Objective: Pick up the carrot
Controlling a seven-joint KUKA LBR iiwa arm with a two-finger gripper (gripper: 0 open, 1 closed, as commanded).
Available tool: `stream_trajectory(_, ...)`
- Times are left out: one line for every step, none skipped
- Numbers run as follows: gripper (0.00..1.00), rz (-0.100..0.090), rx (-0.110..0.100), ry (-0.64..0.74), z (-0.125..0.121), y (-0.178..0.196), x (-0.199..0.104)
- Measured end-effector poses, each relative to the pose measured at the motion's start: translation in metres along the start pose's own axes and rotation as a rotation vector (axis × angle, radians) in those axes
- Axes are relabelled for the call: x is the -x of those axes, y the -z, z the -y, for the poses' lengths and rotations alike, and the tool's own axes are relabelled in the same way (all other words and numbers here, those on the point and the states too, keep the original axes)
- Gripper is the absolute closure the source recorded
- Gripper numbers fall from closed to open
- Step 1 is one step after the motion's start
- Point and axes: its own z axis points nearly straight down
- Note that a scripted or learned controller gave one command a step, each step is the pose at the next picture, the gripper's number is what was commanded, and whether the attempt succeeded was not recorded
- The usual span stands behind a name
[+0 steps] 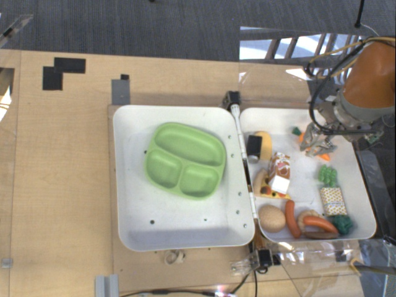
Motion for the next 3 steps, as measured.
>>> stream_trajectory(0.0,0.0,0.001,0.0,0.0,0.0,0.0)
stream_trajectory(0.0,-0.011,0.0,0.113,-0.001,-0.011,-0.012)
stream_trajectory(1.0,0.0,-0.011,0.111,0.001,0.004,-0.008)
